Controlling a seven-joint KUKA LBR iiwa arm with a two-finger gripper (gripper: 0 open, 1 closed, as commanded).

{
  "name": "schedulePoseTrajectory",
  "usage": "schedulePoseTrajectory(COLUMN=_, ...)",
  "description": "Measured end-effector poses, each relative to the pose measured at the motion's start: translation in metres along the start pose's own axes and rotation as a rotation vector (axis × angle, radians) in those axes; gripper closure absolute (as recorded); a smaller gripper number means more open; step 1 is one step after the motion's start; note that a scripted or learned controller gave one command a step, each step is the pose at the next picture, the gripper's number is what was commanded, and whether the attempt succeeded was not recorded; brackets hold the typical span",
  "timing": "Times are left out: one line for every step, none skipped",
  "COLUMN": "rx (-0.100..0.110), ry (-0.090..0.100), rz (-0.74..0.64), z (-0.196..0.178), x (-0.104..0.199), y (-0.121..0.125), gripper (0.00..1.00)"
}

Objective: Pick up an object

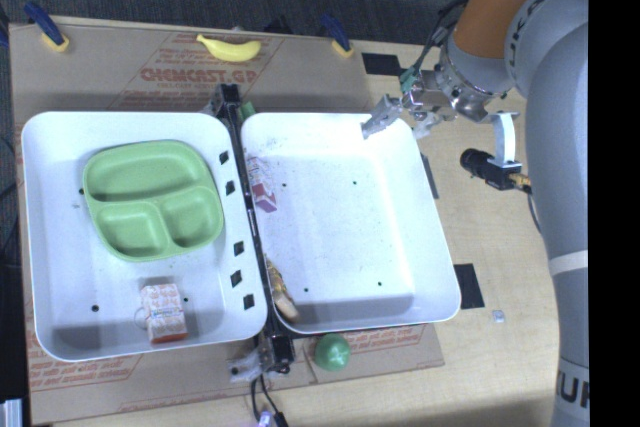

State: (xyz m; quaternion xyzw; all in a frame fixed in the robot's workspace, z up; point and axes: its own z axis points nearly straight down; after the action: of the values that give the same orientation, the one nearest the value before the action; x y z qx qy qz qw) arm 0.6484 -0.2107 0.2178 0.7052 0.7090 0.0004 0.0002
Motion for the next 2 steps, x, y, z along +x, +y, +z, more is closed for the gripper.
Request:
schedulePoseTrajectory(rx=0.002, ry=-0.001, rz=0.000, z=0.127, x=0.001, y=-0.024, gripper=0.00)
schedulePoseTrajectory(rx=0.000, ry=0.000, rz=0.000, z=0.069, x=0.000, y=-0.009, gripper=0.00)
